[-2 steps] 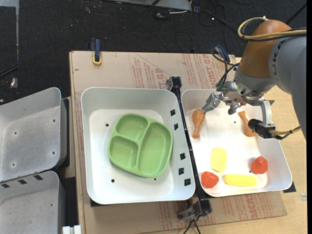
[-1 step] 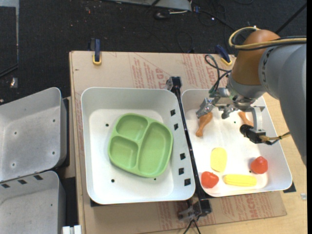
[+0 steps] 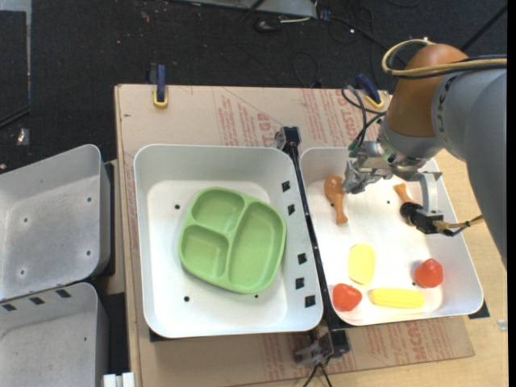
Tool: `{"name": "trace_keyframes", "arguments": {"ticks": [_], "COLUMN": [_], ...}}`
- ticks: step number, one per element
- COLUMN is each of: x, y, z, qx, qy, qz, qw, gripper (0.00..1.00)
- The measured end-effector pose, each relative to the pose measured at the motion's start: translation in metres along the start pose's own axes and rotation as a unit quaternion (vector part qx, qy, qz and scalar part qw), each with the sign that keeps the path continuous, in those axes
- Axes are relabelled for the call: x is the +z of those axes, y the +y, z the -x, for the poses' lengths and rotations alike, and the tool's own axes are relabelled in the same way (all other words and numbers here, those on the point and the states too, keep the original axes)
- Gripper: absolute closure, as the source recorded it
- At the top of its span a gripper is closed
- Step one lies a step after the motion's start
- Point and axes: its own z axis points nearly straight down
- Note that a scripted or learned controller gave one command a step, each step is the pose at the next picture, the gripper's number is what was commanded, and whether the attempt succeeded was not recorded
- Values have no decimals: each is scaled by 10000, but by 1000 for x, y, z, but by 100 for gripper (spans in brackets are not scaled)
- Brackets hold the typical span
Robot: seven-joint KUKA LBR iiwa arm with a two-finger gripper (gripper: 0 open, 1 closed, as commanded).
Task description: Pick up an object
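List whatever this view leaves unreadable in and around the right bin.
1. Camera view: the right bin's far right corner lies hidden under the arm.
2. Camera view: the small orange piece near the bin's far wall is too small to identify.
3. Camera view: whether the end effector touches the brown toy is unclear; the slant hides any gap.

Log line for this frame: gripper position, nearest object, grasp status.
gripper above right white bin | next to brown drumstick-shaped toy | no grasp visible | green three-compartment plastic plate in left white bin
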Motion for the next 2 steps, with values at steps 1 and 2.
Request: {"name": "trace_keyframes", "arguments": {"ticks": [1,2], "x": [-62,-97], "y": [2,3], "z": [6,6], "qx": [12,-6], "qy": [-3,-2], "qz": [16,14], "qw": [10000,10000], "gripper": [100,100]}}
